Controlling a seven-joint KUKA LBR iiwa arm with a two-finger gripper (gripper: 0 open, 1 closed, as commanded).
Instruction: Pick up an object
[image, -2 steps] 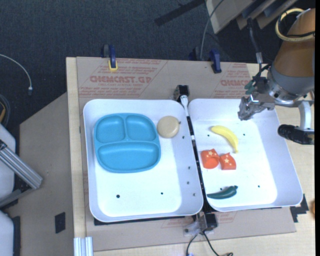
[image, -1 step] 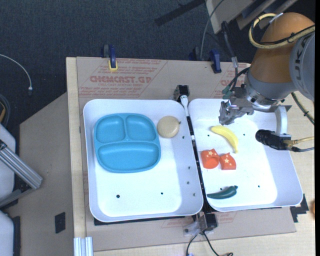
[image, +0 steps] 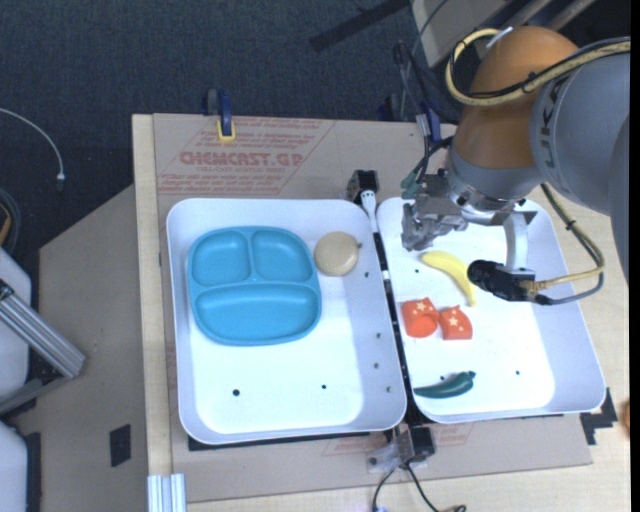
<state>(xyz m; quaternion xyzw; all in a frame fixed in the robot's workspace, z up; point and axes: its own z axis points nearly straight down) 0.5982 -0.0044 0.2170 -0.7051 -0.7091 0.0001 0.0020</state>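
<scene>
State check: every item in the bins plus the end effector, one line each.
end effector: low over right bin, near banana
banana: lying loose
strawberries: two, side by side
pepper: lying flat
tray: upright, in left bin
beige ball: beside tray
</scene>
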